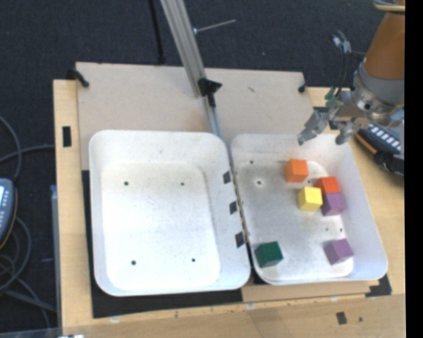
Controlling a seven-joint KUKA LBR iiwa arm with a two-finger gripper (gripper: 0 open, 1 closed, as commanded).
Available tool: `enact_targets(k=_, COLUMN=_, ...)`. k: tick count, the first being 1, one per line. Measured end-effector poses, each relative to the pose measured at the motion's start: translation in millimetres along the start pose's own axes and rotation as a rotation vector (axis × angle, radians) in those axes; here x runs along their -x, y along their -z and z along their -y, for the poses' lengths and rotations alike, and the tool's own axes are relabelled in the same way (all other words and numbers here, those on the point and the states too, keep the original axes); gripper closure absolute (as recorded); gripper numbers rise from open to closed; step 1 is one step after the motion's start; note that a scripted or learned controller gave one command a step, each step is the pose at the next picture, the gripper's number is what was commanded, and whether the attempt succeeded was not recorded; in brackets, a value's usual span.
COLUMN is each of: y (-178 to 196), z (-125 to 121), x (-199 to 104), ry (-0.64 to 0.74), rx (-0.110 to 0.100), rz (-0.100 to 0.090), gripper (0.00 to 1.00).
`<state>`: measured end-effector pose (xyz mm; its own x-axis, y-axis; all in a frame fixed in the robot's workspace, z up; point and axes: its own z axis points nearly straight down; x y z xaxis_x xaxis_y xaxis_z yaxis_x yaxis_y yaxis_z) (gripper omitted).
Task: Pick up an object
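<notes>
Grey two-finger gripper (326, 128) poised above far rim of right shallow white bin (363, 255), fingers apart, nothing between them. Nearest candidate, small orange cube (296, 170), lies just below; spread likely readied for descent onto it.

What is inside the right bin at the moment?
The right bin holds six blocks: two orange, one yellow, two purple and one green. The claw hangs above the bin's far edge, covering a bit of rim.
</notes>
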<state>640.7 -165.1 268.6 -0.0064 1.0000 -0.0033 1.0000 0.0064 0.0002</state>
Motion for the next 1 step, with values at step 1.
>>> enact_targets(k=1, y=-146.8, z=-32.2, x=14.3, ry=-0.002, rx=-0.005, rz=-0.002, gripper=0.0)
